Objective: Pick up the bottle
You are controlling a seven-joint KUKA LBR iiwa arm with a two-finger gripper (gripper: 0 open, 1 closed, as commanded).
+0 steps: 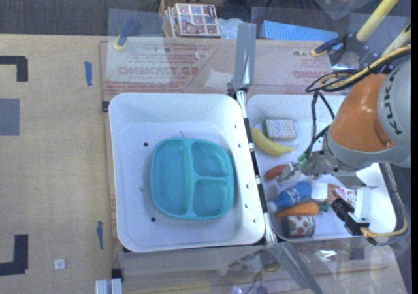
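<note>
A: Where is the bottle [293,195]?

B: It lies in the right bin [389,211], just above the carrot [302,208] and below the banana [271,144].

A: Has the gripper [312,166] got it?

B: Not yet, I think. The gripper hangs just above the bottle. I cannot tell its state. The grab and the lift are left to do.

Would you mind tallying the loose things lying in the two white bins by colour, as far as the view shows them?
Teal: 1, the divided plate
Yellow: 1, the banana
Blue: 1, the bottle
Orange: 1, the carrot
Red: 1, a small piece
Patterned: 2, the sponge and the can
Total: 7; the arm hides more.
</note>
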